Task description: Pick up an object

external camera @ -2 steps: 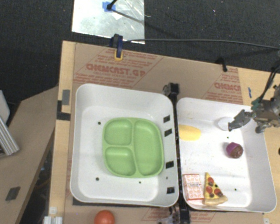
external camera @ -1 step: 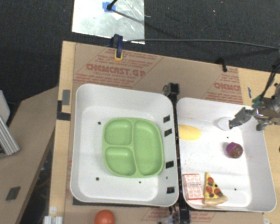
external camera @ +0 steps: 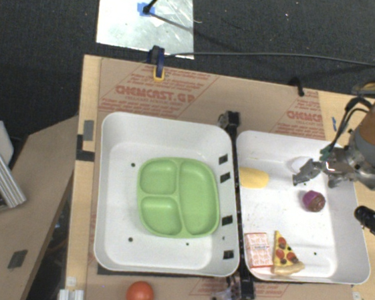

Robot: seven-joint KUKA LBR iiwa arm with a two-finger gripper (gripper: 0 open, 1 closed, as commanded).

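Observation:
The right bin (external camera: 349, 265) holds a yellow lump (external camera: 253, 179) by its left wall, a purple round object (external camera: 313, 201) toward the right, and a toy pizza slice (external camera: 286, 253) beside a red and white packet (external camera: 257, 249) at the front. My gripper (external camera: 320, 173) hangs over the back right of this bin, just above and behind the purple object. Its two fingers are spread apart, open, with nothing between them.
A green divided plate (external camera: 177, 196) lies in the middle of the left bin (external camera: 121, 138). A red ball (external camera: 139, 295) sits on the bench in front of the left bin. A blue and yellow clamp (external camera: 157, 63) stands at the board's back edge.

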